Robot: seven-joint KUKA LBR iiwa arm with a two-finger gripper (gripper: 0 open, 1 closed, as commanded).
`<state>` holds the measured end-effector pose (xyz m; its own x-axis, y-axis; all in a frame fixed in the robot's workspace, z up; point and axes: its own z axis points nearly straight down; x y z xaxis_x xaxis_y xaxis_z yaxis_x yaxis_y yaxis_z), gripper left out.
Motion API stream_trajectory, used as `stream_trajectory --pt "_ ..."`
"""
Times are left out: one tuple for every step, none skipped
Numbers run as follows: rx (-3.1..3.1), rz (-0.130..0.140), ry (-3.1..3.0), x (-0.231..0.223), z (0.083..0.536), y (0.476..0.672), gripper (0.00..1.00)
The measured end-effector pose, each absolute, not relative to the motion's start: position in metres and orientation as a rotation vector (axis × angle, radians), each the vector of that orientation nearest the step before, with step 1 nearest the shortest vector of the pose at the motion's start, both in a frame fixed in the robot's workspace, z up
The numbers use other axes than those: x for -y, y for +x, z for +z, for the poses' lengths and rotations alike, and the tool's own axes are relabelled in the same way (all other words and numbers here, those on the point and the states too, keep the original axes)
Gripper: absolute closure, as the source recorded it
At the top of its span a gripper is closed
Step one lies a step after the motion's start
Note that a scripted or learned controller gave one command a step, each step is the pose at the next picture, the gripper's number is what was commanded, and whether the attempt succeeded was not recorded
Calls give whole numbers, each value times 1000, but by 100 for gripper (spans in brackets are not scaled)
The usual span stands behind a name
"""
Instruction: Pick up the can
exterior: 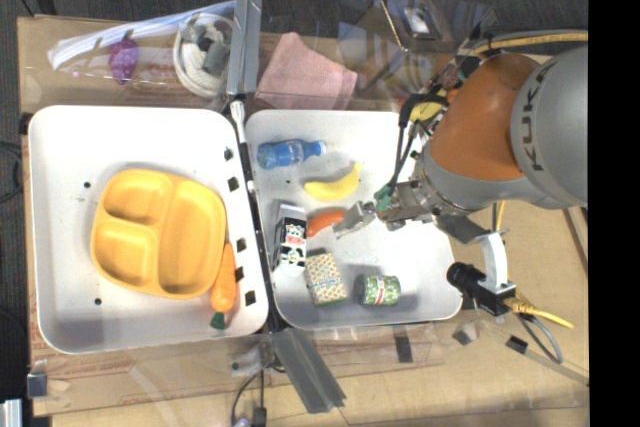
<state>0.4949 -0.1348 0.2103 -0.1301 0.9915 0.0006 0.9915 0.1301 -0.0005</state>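
Note:
The can (pixel 379 290) is small and green with a pale label, and it lies on its side near the front edge of the right bin (pixel 432 300). My gripper (pixel 358 214) hangs over the middle of that bin, behind the can and slightly to its left, apart from it. Its tip is close to a small orange item (pixel 322 222). The grey arm with its orange band (pixel 478 130) covers the right part of the bin.
The right bin also holds a blue bottle (pixel 288 153), a banana (pixel 333 185), a black-and-white carton (pixel 291 242) and a patterned box (pixel 325 278) just left of the can. The left bin (pixel 60 215) holds a yellow divided plate (pixel 158 231) and a carrot (pixel 224 285).

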Motion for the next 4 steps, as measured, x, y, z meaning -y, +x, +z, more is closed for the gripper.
stream_trajectory --pt "2443 3 -1966 156 112 476 0" --pt "2442 11 -2014 118 102 519 0" --pt "2457 -12 -2012 120 102 485 0" --pt "2457 -14 -1991 115 111 484 100"
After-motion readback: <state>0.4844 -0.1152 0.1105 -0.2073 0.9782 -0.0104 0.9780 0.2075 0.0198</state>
